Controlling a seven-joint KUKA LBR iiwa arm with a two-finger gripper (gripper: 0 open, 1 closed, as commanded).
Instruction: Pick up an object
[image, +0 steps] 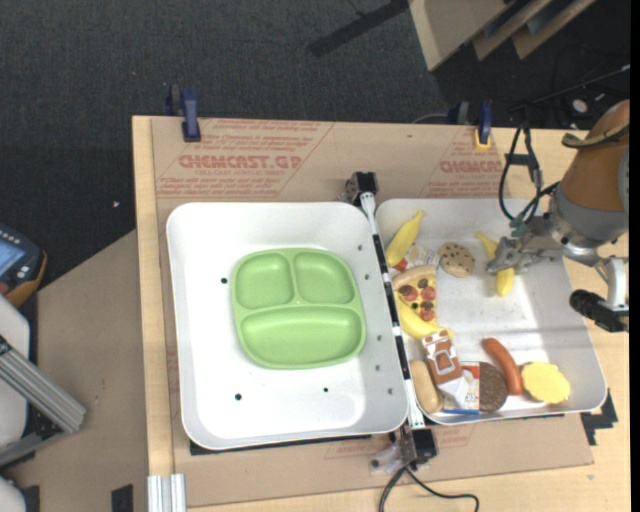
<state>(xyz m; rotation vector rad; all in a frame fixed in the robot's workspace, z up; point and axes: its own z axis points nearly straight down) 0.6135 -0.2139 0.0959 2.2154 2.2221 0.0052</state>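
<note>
Two white bins side by side on the bench: left bin (200, 400) bearing a green divided plate (297, 306), right bin (575, 330) scattered with toy food. Gripper (512, 257) low over the upper middle of the right bin, reaching in from the right, directly above a small yellow piece (503, 282) — touching it or only just over it, hard to say. Nothing plainly clamped, and no telling from this slant how the gripper is set. Other candidates close by: a banana (404, 237) at the bin's upper left, a cookie (457, 259) just beside it, a pizza slice (416, 292) below, a red sausage (503, 364) and a yellow round piece (546, 381) toward the lower right corner. Small yellow piece probably light, hard plastic, smooth and inclined to slip or skid — best taken across its narrow width, near the middle. Sausage likely an easier hold, across its rounded middle.
</note>
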